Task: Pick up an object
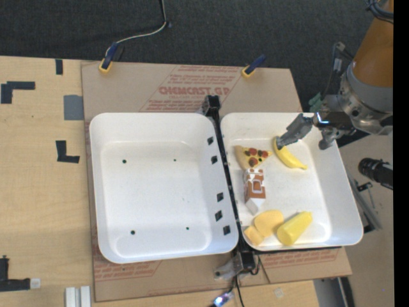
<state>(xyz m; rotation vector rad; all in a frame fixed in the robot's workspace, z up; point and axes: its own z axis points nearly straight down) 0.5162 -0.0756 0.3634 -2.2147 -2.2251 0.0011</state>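
Both bins are white, the left one dotted with small black spots. The right bin carries a yellow banana, a tan pizza slice with red dots, and a yellow cylinder.

Wooden bench, cardboard sheet, two white bins side by side

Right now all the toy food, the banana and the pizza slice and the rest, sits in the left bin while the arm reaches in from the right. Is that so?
Not quite: the toy food sits in the right bin, not the left. The camera view shows the banana and the pizza slice there with the other pieces. The arm does reach in from the right, its gripper near the banana.
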